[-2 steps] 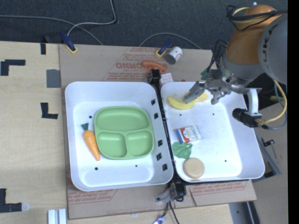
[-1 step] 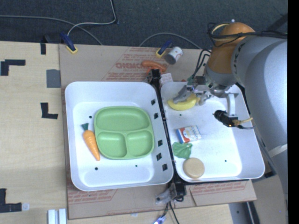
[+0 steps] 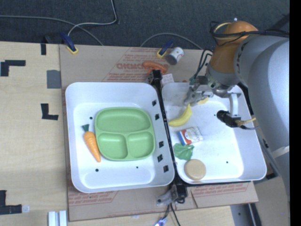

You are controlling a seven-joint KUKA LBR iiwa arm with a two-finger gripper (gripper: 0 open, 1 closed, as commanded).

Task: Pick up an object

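My gripper (image 3: 194,98) hangs over the back of the right bin (image 3: 244,168), just above the upper end of a yellow banana (image 3: 181,118). Whether it touches the banana is unclear. Below the banana lie a small red-and-white packet (image 3: 190,135), a green leafy toy (image 3: 183,150) and a round tan cookie-like disc (image 3: 194,169). The left bin (image 3: 80,173) holds a green divided plate (image 3: 125,133) with an orange carrot (image 3: 91,145) beside its left edge.
The grey arm with its orange band (image 3: 230,44) fills the right side. Behind the bins lie an orange object (image 3: 155,65), a small grey cylinder (image 3: 174,55) and blue-yellow clips (image 3: 69,44). Cables run across the dark back area.
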